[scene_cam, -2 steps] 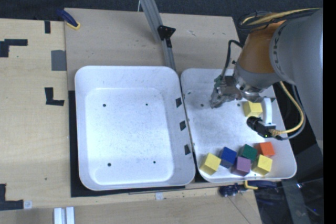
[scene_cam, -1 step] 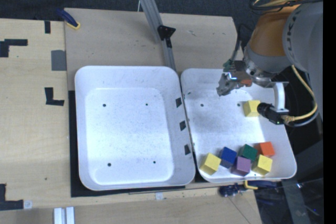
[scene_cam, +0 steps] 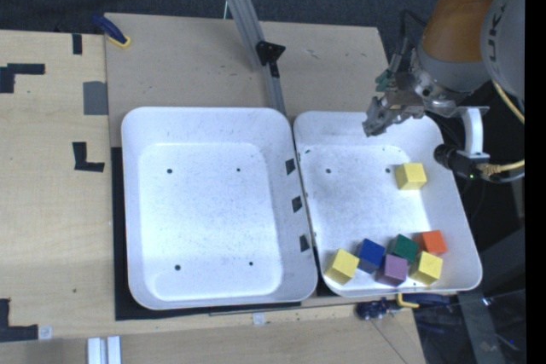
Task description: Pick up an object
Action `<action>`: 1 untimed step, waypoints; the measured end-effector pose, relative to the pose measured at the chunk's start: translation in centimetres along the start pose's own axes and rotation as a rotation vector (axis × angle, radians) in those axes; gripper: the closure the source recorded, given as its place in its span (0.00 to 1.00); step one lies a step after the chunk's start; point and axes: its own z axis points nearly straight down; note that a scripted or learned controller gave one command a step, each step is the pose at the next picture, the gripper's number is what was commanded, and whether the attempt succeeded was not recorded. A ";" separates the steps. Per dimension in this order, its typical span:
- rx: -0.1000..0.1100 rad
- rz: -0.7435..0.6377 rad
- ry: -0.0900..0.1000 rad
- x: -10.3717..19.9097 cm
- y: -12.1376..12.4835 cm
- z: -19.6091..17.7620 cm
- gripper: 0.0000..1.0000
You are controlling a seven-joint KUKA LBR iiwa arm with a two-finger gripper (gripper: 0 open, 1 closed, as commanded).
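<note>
The right bin (scene_cam: 341,141) holds several small cubes. A lone yellow cube (scene_cam: 411,176) lies near its right wall. Along the front edge sit a yellow cube (scene_cam: 343,265), a blue cube (scene_cam: 371,254), a purple cube (scene_cam: 395,268), a green cube (scene_cam: 403,248), an orange cube (scene_cam: 433,242) and another yellow cube (scene_cam: 429,268). My gripper (scene_cam: 377,125) hangs over the bin's far right corner, up and left of the lone yellow cube. Nothing shows between its fingers.
The left bin (scene_cam: 136,141) lies beside the right one. A grey metal pole (scene_cam: 243,4) slants down from the top to the gap between the bins. A blue and yellow object (scene_cam: 111,30) lies on the bench at far left.
</note>
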 end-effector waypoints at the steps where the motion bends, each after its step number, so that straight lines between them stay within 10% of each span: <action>1: 0.006 0.001 0.001 0.1 0.1 -1.5 1.00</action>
